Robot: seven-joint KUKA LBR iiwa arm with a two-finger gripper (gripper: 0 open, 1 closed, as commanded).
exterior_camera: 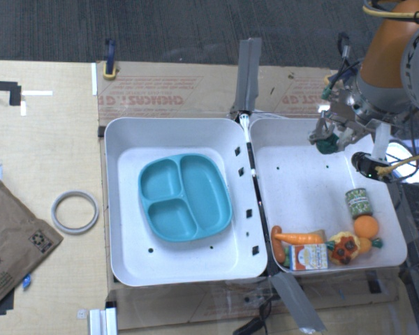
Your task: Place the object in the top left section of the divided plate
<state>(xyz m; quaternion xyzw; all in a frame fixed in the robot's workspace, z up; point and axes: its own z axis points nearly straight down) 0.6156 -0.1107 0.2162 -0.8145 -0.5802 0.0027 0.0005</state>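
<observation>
The teal divided plate (185, 197) lies in the left bin (119, 187), with two small sections on its left and one large section on its right. All three sections look bare. My gripper (329, 139) hangs over the far part of the right bin (300, 187), well to the right of the plate. A small dark green object (326, 144) sits between its fingertips, lifted above the bin floor.
Along the right bin's near edge lie a carrot (297, 238), a juice carton (309, 257), a red-yellow toy (343, 248), an orange (365, 227) and a green can (358, 202). A tape ring (75, 211) and a brown box (10, 246) rest on the bench at left.
</observation>
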